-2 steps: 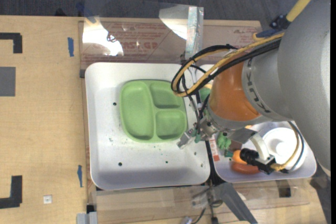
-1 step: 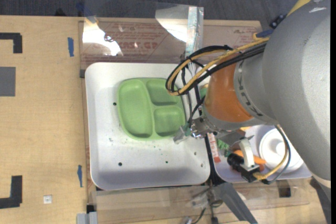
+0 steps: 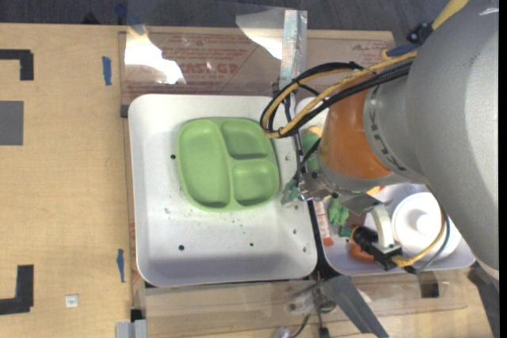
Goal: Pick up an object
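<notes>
No single object is named, so the candidates are whatever lies in the bins. The nearest to the tool is a small green piece (image 3: 339,214) in the right bin (image 3: 339,259), close to the wall it shares with the left bin (image 3: 158,249). Just beside it lie an orange piece (image 3: 360,252) and, further right, a white round container (image 3: 417,222). The other clear candidate is a green divided plate (image 3: 226,162), lying flat in the middle of the left bin, well apart from the rest. The arm (image 3: 459,107) reaches in from the right, and its orange band (image 3: 352,142) hangs over the near-left part of the right bin. The gripper (image 3: 313,190) sits low by the shared wall, and whether it is open or closed cannot be told, nor whether anything is in it. This looks like the reach or grasp step over the right bin, with no lift confirmed. The next move probably calls for a straight rise, clear of the wall, to show whether an object comes up.
</notes>
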Controlling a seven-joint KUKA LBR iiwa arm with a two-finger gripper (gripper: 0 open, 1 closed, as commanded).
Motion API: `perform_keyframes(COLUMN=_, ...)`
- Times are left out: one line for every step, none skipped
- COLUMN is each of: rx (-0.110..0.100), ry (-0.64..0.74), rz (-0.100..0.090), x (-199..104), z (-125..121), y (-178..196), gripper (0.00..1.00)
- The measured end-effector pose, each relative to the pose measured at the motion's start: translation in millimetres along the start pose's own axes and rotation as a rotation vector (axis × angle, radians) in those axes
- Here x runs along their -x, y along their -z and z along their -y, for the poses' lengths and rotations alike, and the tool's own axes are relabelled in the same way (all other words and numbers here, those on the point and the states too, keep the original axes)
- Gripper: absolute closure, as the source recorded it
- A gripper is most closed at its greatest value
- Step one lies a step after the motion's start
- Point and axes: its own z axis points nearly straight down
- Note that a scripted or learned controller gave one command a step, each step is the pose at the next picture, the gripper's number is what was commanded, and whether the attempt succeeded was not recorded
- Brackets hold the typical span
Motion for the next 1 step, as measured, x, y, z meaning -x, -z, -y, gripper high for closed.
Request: perform_keyframes(rx=-0.073, ry=-0.592, rz=-0.054, x=44.4, z=16.3, y=116.0, gripper=1.0)
